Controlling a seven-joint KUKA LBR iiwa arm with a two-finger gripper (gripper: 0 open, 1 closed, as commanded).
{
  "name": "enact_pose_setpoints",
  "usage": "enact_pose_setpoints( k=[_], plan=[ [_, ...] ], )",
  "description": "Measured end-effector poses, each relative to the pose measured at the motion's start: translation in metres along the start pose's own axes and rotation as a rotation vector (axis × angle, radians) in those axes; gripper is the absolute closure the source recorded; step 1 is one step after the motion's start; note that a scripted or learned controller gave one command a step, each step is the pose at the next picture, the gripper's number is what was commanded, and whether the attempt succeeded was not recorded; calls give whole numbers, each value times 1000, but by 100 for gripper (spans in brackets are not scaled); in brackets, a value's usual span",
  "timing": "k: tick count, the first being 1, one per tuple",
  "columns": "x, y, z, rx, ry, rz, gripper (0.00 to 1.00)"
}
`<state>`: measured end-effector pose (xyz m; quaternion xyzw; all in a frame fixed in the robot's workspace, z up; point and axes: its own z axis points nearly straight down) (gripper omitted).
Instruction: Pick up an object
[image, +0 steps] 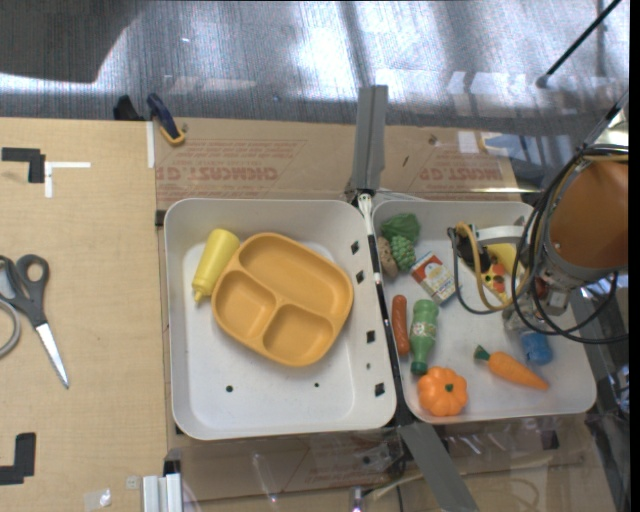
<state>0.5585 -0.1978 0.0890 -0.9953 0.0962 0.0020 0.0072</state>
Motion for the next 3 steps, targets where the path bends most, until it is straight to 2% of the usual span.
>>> enact_pose_setpoints(
  k=[1, 2, 3],
  plan=[
    [16, -93, 2, -9, -2, 202, 100],
    [9, 1, -38, -9, 2, 140, 100],
    [-27, -70, 2, -10, -1, 461, 100]
  ],
)
